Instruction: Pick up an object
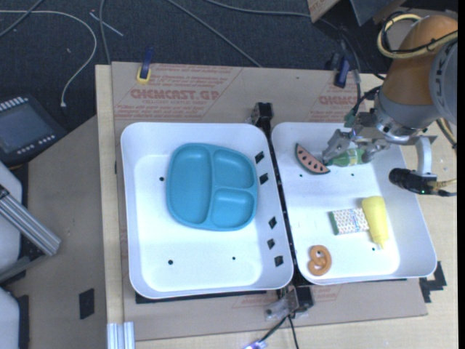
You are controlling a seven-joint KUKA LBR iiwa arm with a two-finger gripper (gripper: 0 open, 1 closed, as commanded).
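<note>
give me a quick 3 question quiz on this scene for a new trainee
1. True or false: the blue plate lies in the same bin as the watermelon slice.
2. Which item lies closest to the near edge of the right bin? A) pretzel B) yellow bottle C) sponge
3. Fill in: the gripper is just to the ____ of the watermelon slice in the picture.

Key
1. False: the plate is in the left bin, the slice in the right one.
2. A
3. right
</note>
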